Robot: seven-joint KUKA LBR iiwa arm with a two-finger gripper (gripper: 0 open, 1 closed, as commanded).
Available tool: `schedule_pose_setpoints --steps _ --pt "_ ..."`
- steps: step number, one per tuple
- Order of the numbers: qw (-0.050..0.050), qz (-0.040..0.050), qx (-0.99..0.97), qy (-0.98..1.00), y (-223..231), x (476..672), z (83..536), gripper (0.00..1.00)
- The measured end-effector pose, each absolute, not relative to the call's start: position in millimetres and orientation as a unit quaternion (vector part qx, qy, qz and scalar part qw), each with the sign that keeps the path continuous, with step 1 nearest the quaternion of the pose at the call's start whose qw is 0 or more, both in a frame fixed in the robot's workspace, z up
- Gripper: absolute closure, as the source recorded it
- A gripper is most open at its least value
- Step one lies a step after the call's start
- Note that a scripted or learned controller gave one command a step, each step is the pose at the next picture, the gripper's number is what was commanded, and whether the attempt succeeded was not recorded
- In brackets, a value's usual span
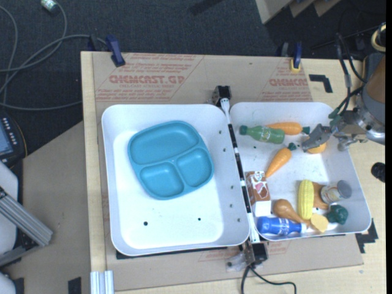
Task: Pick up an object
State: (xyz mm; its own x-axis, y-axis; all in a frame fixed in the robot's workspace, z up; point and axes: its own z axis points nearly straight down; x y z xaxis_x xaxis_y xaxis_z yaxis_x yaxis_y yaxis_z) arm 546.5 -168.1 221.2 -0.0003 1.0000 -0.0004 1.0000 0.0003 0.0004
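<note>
The likeliest target, as a judgement, is the small yellow-orange toy piece (316, 148) lying at about two o'clock in the right-hand shallow white bin (361, 196), since the two-finger gripper (318, 137) hangs right over it, with dark fingertips seeming to stand on either side of it. Whether they are spread or clamped cannot be told at this size, and nothing shows the piece lifted off the floor.

Just at nine o'clock from that piece lie a green plastic bottle with a red cap (262, 133) and, touching its far side, a long orange toy carrot (285, 127). A second orange carrot (278, 161) lies tilted near the bin's middle. Toward six o'clock the clutter thickens (this is the crowded corner): a yellow corn cob (305, 199), a brown drumstick-shaped toy (286, 209), a blue bottle (278, 227), a brown-and-white packet (258, 189), a grey can (334, 194) and a dark green round toy (337, 214).

To do the step well, the fingers should straddle the piece across its narrow side, go fully down to the bin floor before closing, then rise straight up, staying clear of the bottle.

At nine o'clock, the left bin (116, 133) holds a blue three-compartment plastic plate (169, 158).
</note>
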Motion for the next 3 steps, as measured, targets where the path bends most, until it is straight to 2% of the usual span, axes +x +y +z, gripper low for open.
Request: schedule_pose_setpoints --steps 1,2,3 --pt "-0.004 -0.0014 0.705 0.709 -131 588.9 129 0.0" --pt "-0.004 -0.0015 0.706 0.708 -98 582.3 81 0.0" --pt "0.0 0.0 0.707 0.707 -101 584.2 95 1.0"
